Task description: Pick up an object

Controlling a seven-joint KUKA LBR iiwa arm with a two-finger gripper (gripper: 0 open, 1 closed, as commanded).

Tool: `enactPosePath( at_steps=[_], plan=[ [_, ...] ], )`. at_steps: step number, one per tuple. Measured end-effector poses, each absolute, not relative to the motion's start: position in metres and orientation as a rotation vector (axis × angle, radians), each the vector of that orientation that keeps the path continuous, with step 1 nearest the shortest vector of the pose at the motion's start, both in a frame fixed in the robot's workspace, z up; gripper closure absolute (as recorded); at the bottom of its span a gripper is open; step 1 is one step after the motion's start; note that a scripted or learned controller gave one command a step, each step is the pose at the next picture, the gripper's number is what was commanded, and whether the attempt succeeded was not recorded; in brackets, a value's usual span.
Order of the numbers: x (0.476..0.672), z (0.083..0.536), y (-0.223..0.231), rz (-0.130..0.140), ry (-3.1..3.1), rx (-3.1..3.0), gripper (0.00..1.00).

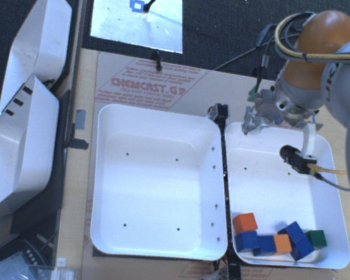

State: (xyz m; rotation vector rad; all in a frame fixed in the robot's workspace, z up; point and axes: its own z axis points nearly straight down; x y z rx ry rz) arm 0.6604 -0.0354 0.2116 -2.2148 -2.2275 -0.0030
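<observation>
Several blocks, orange [245, 222], blue [296, 238] and green [317, 237], huddle in the near corner of the right bin [326, 159], while the gripper [254, 122] hangs well apart over its far left corner, beside the left bin [116, 122], grip state unclear.

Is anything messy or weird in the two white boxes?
Nothing looks broken or spilled. The blocks are all bunched in the near corner of the right bin, some leaning on each other. The gripper hovers at that bin's far edge, away from them.
</observation>
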Motion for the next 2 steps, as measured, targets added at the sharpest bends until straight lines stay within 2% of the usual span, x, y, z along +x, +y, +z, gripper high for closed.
enactPosePath(
  at_steps=[1, 2],
  plan=[
    [0.647, 0.212, 0.010, -0.002, -2.226, -2.216, 1.00],
    [0.647, 0.218, 0.053, -0.003, -2.226, -2.217, 1.00]
  ],
)
